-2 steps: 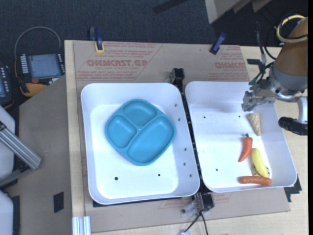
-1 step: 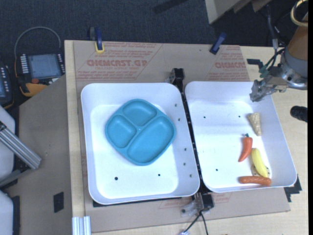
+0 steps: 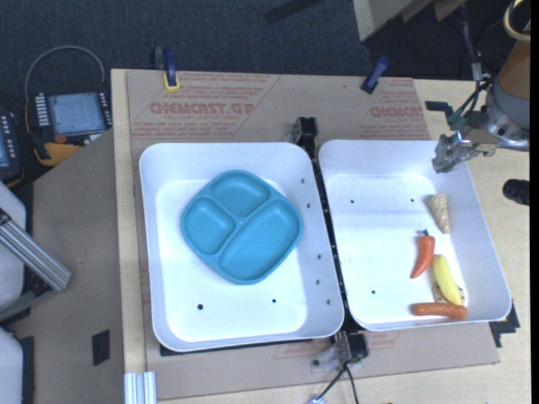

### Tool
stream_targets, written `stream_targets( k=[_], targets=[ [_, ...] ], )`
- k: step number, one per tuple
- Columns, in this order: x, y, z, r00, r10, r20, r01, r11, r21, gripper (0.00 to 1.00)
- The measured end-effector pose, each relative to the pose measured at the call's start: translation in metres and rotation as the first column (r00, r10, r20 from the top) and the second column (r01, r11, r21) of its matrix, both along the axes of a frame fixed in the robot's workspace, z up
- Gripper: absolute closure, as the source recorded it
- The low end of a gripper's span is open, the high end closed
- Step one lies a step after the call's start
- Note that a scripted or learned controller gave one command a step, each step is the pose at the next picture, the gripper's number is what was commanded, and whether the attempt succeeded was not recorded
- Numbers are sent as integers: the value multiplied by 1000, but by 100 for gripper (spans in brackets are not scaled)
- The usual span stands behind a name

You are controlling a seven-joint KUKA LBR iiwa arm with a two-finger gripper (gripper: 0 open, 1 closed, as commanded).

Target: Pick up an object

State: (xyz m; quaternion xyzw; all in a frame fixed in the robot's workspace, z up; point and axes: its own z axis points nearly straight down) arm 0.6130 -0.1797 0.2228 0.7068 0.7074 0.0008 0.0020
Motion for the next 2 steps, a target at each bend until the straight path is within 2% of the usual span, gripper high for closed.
stream_targets(
  k=[1,2],
  targets=[
    [-14,46,-9,1000,3,-7,-3,1000,4,100],
    [-38,93,-1,1000,4,-7,-4,1000,4,100]
  ],
)
